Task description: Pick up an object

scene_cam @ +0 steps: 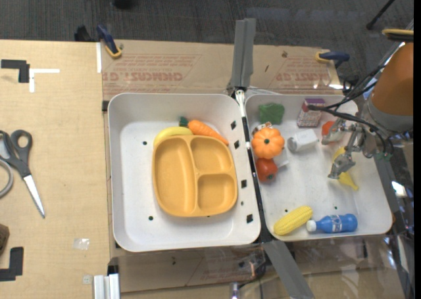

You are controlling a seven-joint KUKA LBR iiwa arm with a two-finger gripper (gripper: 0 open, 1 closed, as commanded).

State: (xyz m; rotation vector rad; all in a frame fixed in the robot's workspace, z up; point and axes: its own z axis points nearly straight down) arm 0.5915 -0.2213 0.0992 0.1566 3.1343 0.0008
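Note:
My gripper (340,165) hangs over the right side of the right bin (309,189), just above a small yellow piece (349,182) lying on the bin floor. Metal parts hide how the gripper stands, and I see nothing clearly held. Also in this bin are an orange pumpkin (268,141), a red tomato (266,170), a white cylinder (302,141), a green item (271,113), a pink box (309,114), a yellow corn cob (293,220) and a blue bottle (335,224).
The left bin (128,179) holds a yellow divided plate (195,175), with a carrot (207,130) and a banana (171,134) behind it. Scissors (23,166) lie on the bench at far left. Cables trail from the arm (395,91) at right.

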